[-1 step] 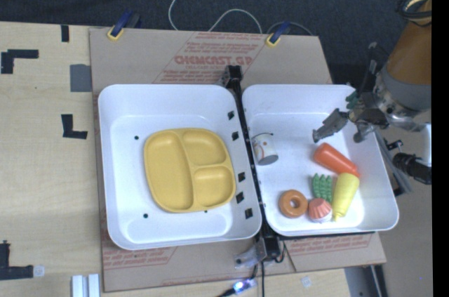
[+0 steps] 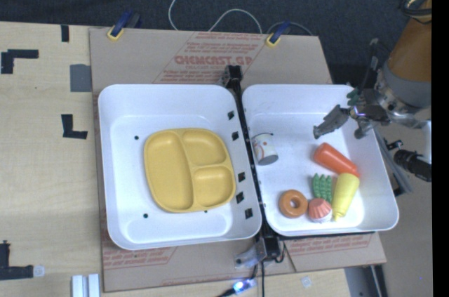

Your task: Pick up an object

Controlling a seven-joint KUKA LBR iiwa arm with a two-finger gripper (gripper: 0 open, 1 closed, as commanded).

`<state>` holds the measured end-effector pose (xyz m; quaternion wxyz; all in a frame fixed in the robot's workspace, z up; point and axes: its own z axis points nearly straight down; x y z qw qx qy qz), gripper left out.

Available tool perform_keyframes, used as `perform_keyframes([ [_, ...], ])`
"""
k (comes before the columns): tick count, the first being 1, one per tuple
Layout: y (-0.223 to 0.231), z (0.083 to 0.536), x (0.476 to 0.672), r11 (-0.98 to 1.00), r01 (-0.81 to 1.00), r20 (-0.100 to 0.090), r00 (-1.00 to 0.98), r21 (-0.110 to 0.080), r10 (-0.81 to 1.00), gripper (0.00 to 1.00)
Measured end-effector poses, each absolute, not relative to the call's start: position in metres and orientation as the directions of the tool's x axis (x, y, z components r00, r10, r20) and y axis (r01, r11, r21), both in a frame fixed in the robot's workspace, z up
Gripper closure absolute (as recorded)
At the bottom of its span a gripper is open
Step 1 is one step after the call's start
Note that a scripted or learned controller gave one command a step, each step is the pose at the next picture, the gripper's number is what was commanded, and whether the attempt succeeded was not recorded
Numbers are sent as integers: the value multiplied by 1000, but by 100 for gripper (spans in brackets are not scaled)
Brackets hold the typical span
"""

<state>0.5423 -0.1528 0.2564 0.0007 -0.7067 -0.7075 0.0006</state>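
Observation:
The right bin (image 2: 295, 106) holds several toy foods. An orange carrot (image 2: 337, 159) lies near its right wall, with a yellow corn-like piece (image 2: 345, 194), a green piece (image 2: 322, 185), a brown donut (image 2: 292, 203) and a pink piece (image 2: 319, 209) toward the front. A small white can (image 2: 265, 148) lies by the left wall. My gripper (image 2: 344, 128) hovers over the bin's right side, just above and behind the carrot. Its fingers are spread open with nothing between them.
The left bin (image 2: 119, 113) holds a yellow divided plate (image 2: 189, 169). A black divider (image 2: 242, 141) with clips runs between the two bins. Both bins rest on a cardboard sheet (image 2: 203, 57). The arm's orange band (image 2: 414, 50) rises at the right edge.

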Motion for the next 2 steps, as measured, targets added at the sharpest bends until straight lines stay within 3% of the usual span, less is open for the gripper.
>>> perform_keyframes([
  [2, -142, 147, 524, 1, 1000, 1, -1, -7, 1000, 0],
])
